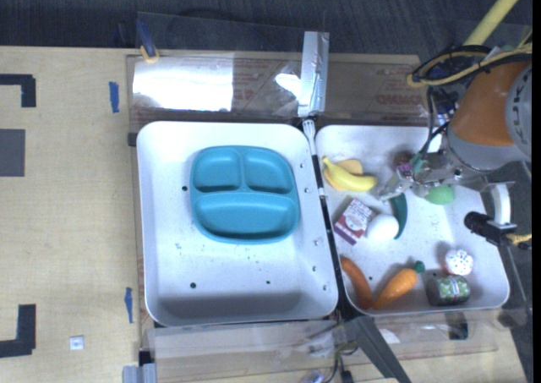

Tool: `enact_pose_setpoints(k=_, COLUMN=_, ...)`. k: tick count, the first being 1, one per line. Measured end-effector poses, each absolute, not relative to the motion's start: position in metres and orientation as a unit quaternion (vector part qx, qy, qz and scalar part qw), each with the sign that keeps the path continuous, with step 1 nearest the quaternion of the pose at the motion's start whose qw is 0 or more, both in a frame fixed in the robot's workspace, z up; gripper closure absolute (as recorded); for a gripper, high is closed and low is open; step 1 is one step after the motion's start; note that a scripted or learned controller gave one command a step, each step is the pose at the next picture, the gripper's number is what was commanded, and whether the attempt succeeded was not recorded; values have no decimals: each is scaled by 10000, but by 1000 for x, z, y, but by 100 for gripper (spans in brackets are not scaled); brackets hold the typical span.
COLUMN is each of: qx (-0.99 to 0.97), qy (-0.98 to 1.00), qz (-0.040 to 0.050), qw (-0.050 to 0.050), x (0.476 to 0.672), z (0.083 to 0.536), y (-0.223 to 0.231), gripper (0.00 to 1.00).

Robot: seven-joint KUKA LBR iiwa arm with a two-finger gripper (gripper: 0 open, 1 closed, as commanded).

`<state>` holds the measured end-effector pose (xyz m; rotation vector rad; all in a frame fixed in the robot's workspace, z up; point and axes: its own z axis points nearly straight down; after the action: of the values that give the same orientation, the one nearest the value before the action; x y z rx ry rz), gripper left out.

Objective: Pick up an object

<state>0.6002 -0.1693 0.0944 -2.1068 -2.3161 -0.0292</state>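
The right bin (499,242) holds several small objects. A yellow banana (348,175) lies at its upper left, with a red-and-white carton (353,220) and a white egg (383,228) below it. A dark green pepper (400,213) sits beside the egg. An orange carrot (396,286) and an orange sausage shape (356,281) lie near the front wall. A white speckled ball (458,262) and a green can (448,290) are at the front right. My gripper (420,173) hangs low over the upper middle of this bin, next to a pale green object (440,195).
The left bin (161,229) carries a blue divided plate (245,193). The grey arm with its orange band (490,115) reaches in over the right bin's far right corner, with yellow and black cables above it. A clear plastic sheet (220,81) lies behind the bins.
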Motion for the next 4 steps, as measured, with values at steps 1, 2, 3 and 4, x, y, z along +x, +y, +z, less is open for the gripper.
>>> enact_pose_setpoints(k=1, qx=-6729, qy=-7397, qz=-62, qw=9, x=600, z=103, y=-172, gripper=100)
enact_pose_setpoints(k=2, qx=-7177, qy=-6964, qz=-7, qw=-29, x=590, z=147, y=-216, gripper=100)
enact_pose_setpoints(k=3, qx=-7166, qy=-6974, qz=-15, qw=-48, x=592, z=158, y=-215, gripper=100)
enact_pose_setpoints(k=4, qx=-7817, qy=-6237, qz=0, qw=12, x=508, z=200, y=-169, gripper=100)
